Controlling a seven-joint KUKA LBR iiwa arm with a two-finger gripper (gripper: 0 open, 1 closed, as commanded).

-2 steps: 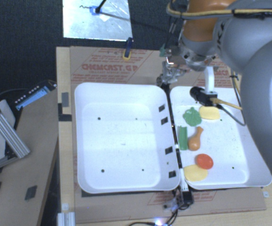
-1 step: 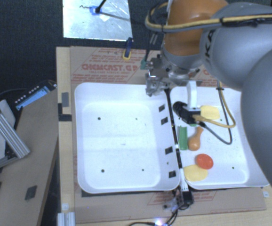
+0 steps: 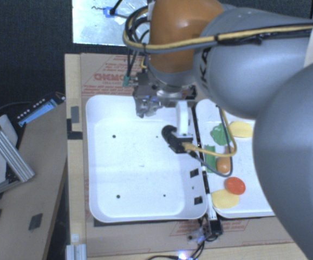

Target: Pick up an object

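Note:
My gripper (image 3: 144, 108) hangs over the far edge of the left bin (image 3: 105, 202), below the orange band of the wrist. Nothing shows between its tips. The loose objects lie in the right bin (image 3: 248, 212), apart from the gripper: a green piece (image 3: 219, 135), a yellow piece (image 3: 241, 129), an orange-brown piece (image 3: 223, 166), a round red-orange piece (image 3: 235, 186) and a second yellow piece (image 3: 225, 199). The arm hides the right part of that bin.
The big grey arm covers the upper right of the view. A cardboard sheet (image 3: 105, 72) lies under both bins. A metal frame (image 3: 5, 150) and a small device (image 3: 37, 110) stand on the bench at the left.

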